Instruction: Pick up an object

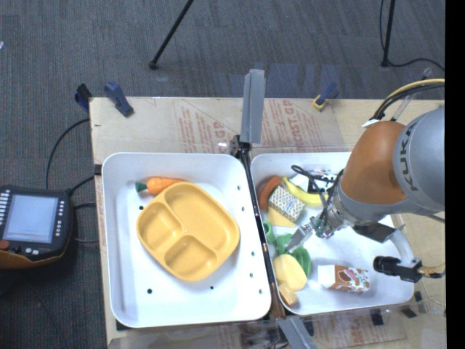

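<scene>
tray (188, 230) in left bin (123, 282), carrot (161, 185) behind

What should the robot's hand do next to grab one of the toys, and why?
Probably lower a little further. The gripper hangs low at the left side of the right bin, just above a green toy beside a yellow one, and nothing shows between its jaws yet. Going straight down looks like the shortest way to a grab.

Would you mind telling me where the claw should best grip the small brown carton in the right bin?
Probably across the short width of the carton, from straight above. It lies flat on its side, long axis running left-right, with bare bin floor on its near and far sides.
</scene>
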`<state>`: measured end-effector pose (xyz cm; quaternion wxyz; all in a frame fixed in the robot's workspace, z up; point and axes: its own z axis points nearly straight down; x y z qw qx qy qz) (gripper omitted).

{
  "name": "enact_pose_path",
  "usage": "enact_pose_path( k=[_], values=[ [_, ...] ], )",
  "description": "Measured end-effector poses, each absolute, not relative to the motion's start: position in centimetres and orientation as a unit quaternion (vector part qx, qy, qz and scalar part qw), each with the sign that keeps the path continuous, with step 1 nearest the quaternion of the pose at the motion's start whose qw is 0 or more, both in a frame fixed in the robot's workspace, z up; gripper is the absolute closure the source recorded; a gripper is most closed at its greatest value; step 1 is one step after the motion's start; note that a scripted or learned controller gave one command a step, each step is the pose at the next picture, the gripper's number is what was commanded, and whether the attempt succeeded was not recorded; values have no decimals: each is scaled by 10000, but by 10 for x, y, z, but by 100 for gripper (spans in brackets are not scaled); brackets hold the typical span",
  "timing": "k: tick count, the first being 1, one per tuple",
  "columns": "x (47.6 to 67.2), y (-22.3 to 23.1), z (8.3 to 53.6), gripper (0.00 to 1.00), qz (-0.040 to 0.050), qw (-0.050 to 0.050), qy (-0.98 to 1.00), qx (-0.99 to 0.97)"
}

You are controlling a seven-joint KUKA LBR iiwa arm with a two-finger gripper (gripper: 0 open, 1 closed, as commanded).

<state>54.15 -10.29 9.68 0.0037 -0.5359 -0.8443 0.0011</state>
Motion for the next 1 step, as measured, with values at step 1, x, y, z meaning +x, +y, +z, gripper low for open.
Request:
enact_pose_path(
  k=[1],
  values=[
    [596, -109, 96, 0, 10, 29, -8768, -4809]
  ],
)
